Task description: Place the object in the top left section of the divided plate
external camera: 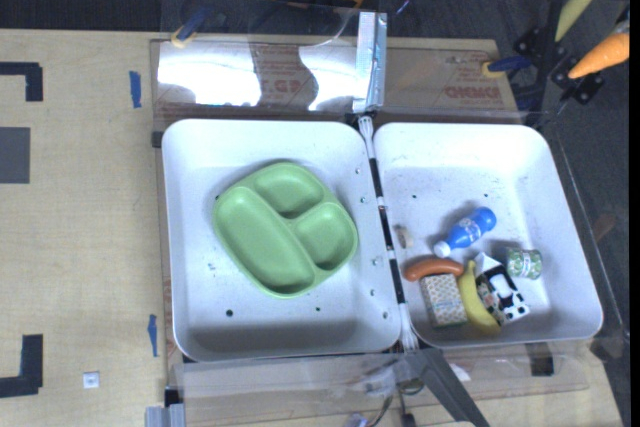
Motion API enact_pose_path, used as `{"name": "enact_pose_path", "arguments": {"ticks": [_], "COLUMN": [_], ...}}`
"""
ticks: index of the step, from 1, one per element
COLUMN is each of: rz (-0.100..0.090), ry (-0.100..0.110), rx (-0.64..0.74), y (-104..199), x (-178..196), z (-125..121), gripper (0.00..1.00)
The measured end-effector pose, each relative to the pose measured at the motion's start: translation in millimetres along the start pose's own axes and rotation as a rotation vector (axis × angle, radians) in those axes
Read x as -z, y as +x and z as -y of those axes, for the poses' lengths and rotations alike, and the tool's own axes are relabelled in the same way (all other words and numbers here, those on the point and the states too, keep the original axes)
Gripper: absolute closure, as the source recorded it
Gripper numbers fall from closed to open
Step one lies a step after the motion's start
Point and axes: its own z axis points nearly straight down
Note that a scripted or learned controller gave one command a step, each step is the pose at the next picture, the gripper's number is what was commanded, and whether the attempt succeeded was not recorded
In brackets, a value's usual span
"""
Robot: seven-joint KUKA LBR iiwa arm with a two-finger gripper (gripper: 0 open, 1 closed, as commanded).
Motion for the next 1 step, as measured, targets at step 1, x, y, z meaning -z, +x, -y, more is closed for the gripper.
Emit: {"name": "enact_pose_path", "arguments": {"ticks": [1], "rz": [0.001], "ry": [-0.003], "rx": [0.005], "y": [2.6], "x": [10.3], "z": [0.5], "gripper": [1.00]}}
